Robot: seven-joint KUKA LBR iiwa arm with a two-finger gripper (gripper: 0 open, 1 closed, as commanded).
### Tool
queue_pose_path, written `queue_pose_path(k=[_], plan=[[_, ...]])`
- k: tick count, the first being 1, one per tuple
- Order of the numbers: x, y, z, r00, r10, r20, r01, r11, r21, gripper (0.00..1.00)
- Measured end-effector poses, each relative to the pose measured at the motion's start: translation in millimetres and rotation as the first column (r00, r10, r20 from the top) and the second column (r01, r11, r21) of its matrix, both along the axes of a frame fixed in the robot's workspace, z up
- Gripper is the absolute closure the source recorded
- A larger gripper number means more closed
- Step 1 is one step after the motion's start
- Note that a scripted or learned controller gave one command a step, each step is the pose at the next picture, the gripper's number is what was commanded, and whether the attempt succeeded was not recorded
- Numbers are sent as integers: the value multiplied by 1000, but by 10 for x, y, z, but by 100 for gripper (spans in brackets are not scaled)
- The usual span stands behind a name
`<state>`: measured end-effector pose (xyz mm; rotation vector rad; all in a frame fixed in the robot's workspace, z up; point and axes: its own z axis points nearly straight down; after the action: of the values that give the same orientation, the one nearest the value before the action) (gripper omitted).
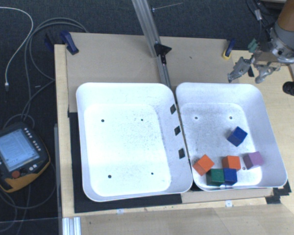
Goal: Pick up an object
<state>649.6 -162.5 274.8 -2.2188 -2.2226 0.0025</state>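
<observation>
Wooden bench point(112, 58) stands on dark carpet point(19, 58). Metal pole point(148, 23) goes slanted up from the bench's back part, w/ a black clamp point(161, 49) on it. Blue clamp point(68, 42) at back-left corner, another blue-yellow clamp point(229, 48) at back-right. On the floor at left lies a control pendant point(14, 153) w/ lit screen, and grey cables point(39, 33) run near it.

Both bins, the left bin point(122, 141) and the right bin point(220, 106), are white, flecked with fine dark specks and a few black dots. In the right bin lie a blue block point(237, 136), an orange block point(203, 164), a second orange block point(231, 162), a green block point(216, 176), a smaller blue block point(230, 175) and a pale purple block point(254, 159). The surface point(112, 58) is tan. The pincer point(250, 71) is grey.
</observation>
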Motion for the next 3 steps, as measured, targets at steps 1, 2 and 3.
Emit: queue_pose_path(k=[1,2,3], plan=[[-410,-222,-1188,1000,-3,-9,3,1000,3,0],[-961,-331,-1791,1000,-5,-9,5,1000,4,0],[-907,-320,-1636,1000,-1,6,1,1000,1,100]])
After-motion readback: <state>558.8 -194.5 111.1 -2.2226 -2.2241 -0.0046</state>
